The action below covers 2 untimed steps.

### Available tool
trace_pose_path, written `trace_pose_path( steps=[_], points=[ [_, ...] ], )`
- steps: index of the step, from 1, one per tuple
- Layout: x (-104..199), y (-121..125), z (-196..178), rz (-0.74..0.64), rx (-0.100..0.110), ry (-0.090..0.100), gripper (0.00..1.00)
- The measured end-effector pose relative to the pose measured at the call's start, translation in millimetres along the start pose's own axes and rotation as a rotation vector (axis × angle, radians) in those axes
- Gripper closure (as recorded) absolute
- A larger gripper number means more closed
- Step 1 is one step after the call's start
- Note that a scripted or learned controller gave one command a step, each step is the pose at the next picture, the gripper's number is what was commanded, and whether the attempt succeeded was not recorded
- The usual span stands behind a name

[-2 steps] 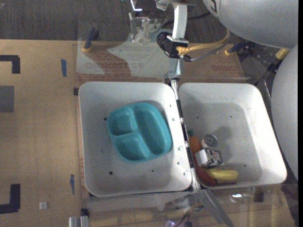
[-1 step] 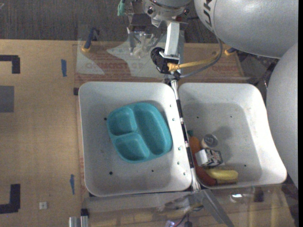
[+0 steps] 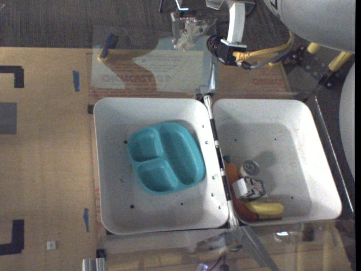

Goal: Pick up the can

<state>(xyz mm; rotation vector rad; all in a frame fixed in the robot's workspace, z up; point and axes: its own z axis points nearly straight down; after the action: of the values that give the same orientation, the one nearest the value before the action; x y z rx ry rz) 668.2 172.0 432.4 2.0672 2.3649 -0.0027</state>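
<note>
In the right bin lie one can and one banana. One teal tray sits left. Whether the gripper holds anything, I cannot tell.

The arm is cut off by the top edge; the pincer's fingers are too blurred to read.

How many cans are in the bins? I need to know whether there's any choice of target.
1. The can lies on its side near the front left corner of the right bin, beside a yellow item. Another could be hidden under that cluster.
</note>
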Motion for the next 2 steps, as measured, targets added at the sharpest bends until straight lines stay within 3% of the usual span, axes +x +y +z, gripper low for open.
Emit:
trace_pose_path(
  steps=[1, 2],
  points=[
    [39.5, 2.9, 0.4, -0.154, -0.001, 0.000, 1.00],
    [37.0, 5.7, 0.6, 0.048, 0.000, 0.000, 1.00]
  ],
)
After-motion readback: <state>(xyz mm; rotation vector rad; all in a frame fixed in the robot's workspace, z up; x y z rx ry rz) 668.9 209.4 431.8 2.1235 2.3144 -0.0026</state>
